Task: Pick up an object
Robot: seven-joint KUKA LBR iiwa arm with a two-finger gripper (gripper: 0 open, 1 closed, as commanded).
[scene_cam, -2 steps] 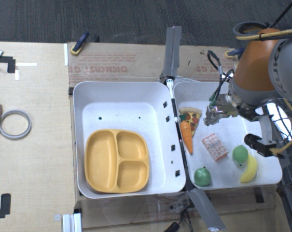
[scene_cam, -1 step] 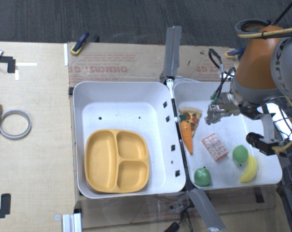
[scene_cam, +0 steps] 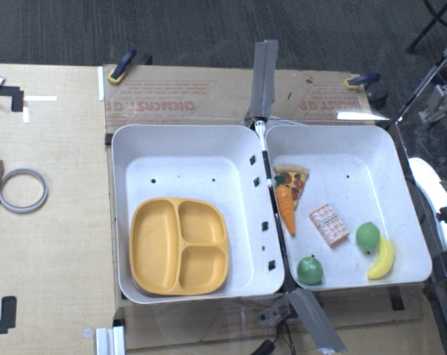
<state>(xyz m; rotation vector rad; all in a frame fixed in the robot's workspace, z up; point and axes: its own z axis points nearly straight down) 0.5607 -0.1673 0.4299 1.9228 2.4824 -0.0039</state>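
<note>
- The left bin [scene_cam: 123,198] and right bin [scene_cam: 400,168] are shallow white trays with rounded corners and a faintly speckled floor. They touch along a shared middle rim.
- A yellow plate [scene_cam: 180,245] lies in the near half of the left bin. It is smooth plastic, a rounded square split into three wells, and its near edge sits close to the bin's wall.
- The far half of the left bin's floor is open.
- All the loose pickable things sit in the right bin.
- A flat, wedge-shaped pizza slice [scene_cam: 293,180] lies by the bin's left wall, with its crust on the far side.
- A tapered orange carrot [scene_cam: 284,207] with a green top lies along that same wall, touching the slice.
- A small pink speckled box [scene_cam: 329,224] lies flat near the middle of the bin, with open floor all round it.
- A round green ball [scene_cam: 368,235] sits to the right, just beside a curved, glossy yellow banana [scene_cam: 382,259] near the right wall.
- A green apple [scene_cam: 309,270] rests against the near wall.
- The far half of the right bin's floor is bare.
- Brown cardboard [scene_cam: 179,98] lies under the bins, held at the far corners by two clamps [scene_cam: 122,65].
- A grey tape roll [scene_cam: 22,190] lies on the pale wooden surface [scene_cam: 46,272], well left of the bins.
- Whether the claw is apart or together cannot be told.
</note>
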